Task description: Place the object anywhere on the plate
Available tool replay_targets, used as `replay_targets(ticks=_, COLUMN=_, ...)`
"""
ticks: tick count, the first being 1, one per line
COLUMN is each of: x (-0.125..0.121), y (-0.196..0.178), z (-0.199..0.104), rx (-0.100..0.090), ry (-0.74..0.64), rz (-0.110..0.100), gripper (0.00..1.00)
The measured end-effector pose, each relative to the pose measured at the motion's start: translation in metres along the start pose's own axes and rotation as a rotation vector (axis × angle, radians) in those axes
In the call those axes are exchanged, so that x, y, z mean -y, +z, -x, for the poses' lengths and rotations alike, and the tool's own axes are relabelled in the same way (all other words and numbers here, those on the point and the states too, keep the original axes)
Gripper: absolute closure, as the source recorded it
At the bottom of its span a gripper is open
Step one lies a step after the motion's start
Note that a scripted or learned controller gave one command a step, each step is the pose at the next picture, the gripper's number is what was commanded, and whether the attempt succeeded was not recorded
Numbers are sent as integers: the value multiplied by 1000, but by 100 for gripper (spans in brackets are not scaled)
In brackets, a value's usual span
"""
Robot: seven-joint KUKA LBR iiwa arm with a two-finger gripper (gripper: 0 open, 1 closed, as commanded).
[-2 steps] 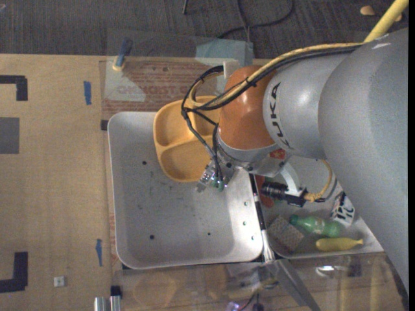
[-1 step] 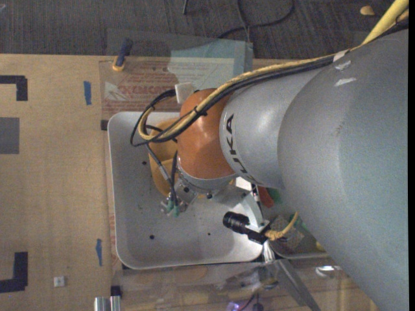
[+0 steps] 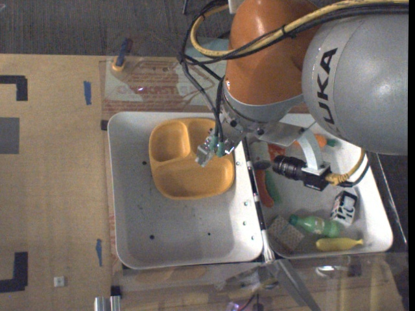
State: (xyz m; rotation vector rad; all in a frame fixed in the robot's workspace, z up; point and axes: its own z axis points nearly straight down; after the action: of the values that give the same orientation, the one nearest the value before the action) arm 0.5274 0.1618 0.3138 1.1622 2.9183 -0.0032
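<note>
The object (image 3: 209,149), a small greenish-white thing, is sitting right at the gripper (image 3: 206,153) tip over the right part of the yellow plate (image 3: 178,173). Can't really tell if it's being pinched or just lying there. The arm (image 3: 292,63) is reaching in from the right, hanging over the divide between both bins, wrist angling down-left. The plate's sitting in the left bin (image 3: 130,225); a green bottle (image 3: 318,225) and banana (image 3: 338,243) are lying in the right bin (image 3: 382,235).
</note>
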Motion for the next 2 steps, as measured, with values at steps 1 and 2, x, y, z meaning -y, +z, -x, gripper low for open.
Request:
replay_targets(ticks=1, x=30, y=84, z=-36, rx=-2, ry=-167, rz=-1, gripper=100)
replay_targets(ticks=2, x=40, y=128, z=-28, rx=-4, ry=-79, rz=-3, gripper=100)
